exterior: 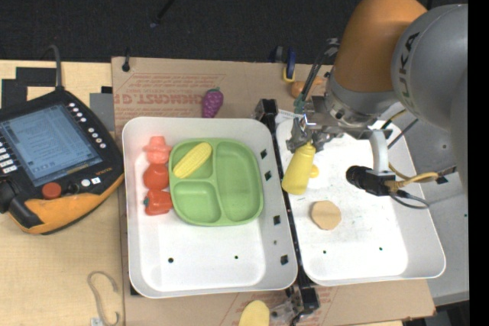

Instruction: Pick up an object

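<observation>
The gripper sits at centre-right of the frame, over the left edge of the right bin. A yellow bottle hangs tilted directly beneath it, its cap end up at the fingers, which appear closed narrowly on that end. A tan round piece lies on the bin floor, below and right of the bottle, apart from it. The left bin holds a green divided plate with a yellow corn cob in its upper-left compartment, and a red-orange toy just beside the plate's left rim.
</observation>
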You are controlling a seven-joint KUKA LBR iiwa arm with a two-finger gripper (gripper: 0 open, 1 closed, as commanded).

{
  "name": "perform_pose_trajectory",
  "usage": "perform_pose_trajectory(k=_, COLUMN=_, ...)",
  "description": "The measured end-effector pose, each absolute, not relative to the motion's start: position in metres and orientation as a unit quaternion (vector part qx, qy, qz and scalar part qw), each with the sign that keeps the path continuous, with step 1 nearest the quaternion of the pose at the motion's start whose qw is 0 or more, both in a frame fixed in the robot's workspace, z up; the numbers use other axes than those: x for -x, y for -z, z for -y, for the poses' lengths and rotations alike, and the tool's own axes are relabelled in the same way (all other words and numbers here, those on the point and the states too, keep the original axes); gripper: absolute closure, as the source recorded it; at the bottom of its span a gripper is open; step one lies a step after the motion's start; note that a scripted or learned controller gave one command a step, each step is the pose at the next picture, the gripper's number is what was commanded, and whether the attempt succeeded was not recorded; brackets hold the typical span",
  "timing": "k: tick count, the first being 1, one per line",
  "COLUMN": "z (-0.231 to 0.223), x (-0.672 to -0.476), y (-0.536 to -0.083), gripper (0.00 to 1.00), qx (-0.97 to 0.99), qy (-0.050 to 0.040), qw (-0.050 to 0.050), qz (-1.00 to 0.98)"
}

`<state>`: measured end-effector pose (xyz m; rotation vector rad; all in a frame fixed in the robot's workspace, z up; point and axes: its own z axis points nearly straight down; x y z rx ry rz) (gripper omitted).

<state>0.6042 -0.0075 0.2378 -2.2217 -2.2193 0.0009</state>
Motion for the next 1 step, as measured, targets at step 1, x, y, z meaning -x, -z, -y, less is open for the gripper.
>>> perform_pose_trajectory(k=1, z=0.0081, x=-0.6047, y=-0.2368, gripper=1.00, qx=0.707, qy=-0.0005, qw=0.001, qz=0.707)
